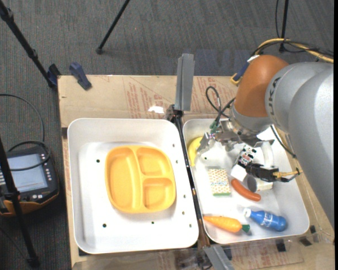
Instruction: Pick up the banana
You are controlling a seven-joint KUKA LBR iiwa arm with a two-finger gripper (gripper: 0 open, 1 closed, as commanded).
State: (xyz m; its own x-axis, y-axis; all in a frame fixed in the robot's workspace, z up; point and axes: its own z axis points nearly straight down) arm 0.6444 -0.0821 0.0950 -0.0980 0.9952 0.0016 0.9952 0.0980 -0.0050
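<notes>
— What lay on the worktop (pixel 118 91), starting from the left?

— The left bin (pixel 81 218) held a yellow divided plate (pixel 140 178), flat on its floor. Beside it, the right bin (pixel 296 198) carried the rest.

— And the banana?

— The banana (pixel 194 147) sat in the right bin's far left corner, partly hidden, just beside the jaws (pixel 209 142), which hung over it. Whether they were wide or narrow, I couldn't tell.

— What else was in that bin?

— A small patterned packet (pixel 219 181) in the middle, a carrot (pixel 226 224) along the near wall, a sausage (pixel 245 189), then a blue bottle (pixel 267 219) near the right corner.
</notes>
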